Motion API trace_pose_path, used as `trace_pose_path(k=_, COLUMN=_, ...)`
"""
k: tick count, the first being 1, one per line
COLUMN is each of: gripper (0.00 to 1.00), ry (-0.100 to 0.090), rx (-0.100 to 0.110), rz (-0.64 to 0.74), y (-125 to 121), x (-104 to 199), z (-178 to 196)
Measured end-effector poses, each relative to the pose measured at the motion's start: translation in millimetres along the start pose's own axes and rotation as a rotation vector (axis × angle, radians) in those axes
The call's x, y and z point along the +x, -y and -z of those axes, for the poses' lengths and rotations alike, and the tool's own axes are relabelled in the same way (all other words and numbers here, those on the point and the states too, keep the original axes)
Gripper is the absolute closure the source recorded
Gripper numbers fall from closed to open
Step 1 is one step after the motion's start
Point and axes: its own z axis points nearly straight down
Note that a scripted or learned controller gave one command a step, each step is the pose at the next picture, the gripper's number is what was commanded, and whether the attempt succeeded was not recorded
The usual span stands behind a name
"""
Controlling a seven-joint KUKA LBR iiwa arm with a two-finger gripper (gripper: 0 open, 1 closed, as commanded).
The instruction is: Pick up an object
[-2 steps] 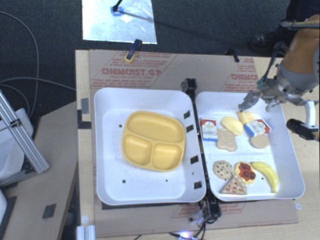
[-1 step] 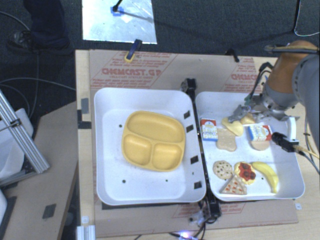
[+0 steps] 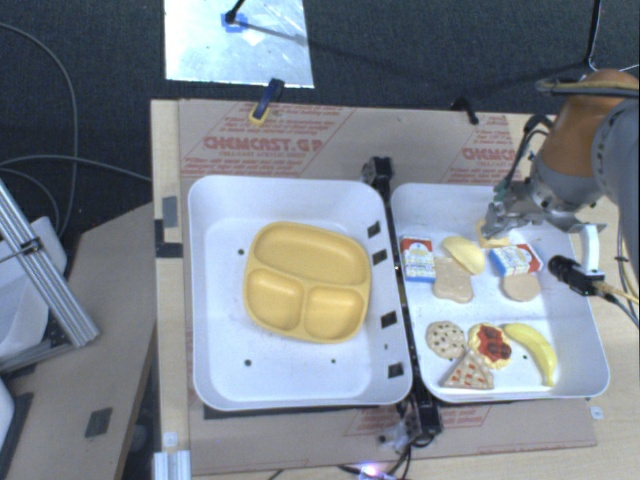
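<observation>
Gripper (image 3: 497, 224) is down in the right bin (image 3: 590, 368), at its far edge beside a yellow chip-like piece (image 3: 463, 253) and the blue-and-white carton (image 3: 515, 259). Can't tell finger state. Nothing visibly lifted; pick not yet done.

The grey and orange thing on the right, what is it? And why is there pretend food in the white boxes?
That is a robot arm. A program moves it, and its job is to pick up an object. One camera looks down from above the bench. The arm ends in a gripper with two fingers, low over the back of the right bin. That bin holds toy food: a banana, a cookie, a pizza slice and small cartons. The left bin holds a yellow divided tray. I cannot tell if the gripper has grabbed anything.
</observation>
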Motion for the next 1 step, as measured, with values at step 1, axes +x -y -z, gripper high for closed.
trace_pose_path(k=1, gripper=0.00, ry=0.000, rx=0.004, rz=0.000, y=1.5, x=-0.3, z=-2.3)
